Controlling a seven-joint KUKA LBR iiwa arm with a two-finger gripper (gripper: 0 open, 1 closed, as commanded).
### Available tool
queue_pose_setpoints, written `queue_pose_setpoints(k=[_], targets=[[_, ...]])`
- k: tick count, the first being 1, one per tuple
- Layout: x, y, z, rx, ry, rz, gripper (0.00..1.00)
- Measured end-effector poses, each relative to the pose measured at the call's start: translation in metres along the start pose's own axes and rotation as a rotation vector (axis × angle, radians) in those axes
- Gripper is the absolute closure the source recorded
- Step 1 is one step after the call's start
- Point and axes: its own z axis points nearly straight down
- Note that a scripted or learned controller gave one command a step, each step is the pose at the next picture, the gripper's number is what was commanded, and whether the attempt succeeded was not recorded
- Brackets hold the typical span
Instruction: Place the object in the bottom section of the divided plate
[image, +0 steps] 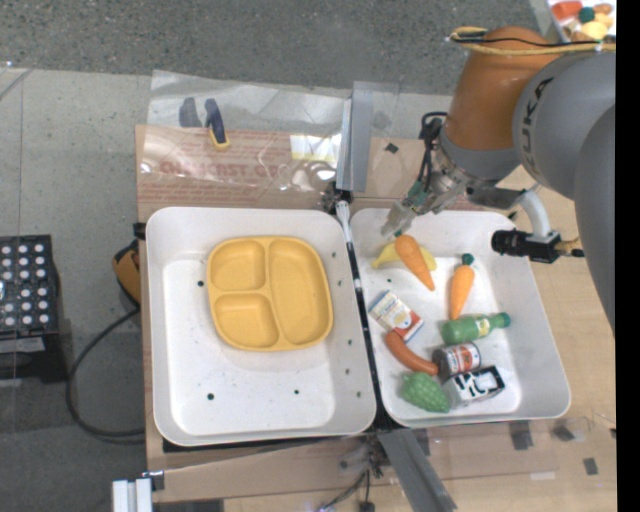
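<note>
**Gripper over right bin, nothing held**

Arm (540, 100) enters from 2 o'clock. Left bin (180, 390): yellow divided plate (270, 293), sections bare. Gripper (408, 213) at right bin's (540, 390) 11 o'clock, just above a carrot (413, 259); jaw state unreadable.

Yellow divided plate (270, 292) lies flat in left bin; sections bare.

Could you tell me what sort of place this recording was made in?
Most likely a robotics lab bench set up for pick-and-place trials. Two shallow white bins sit side by side, one holding a yellow divided plate, the other toy food such as a carrot, and an industrial arm's end effector hovers there.
</note>
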Motion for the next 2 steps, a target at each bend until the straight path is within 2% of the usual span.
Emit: queue_pose_setpoints(k=[1,2], targets=[[0.063,0.025,-0.001,0.002,-0.001,0.052,1.00],[0.126,0.065,0.001,0.003,-0.001,0.050,1.00]])
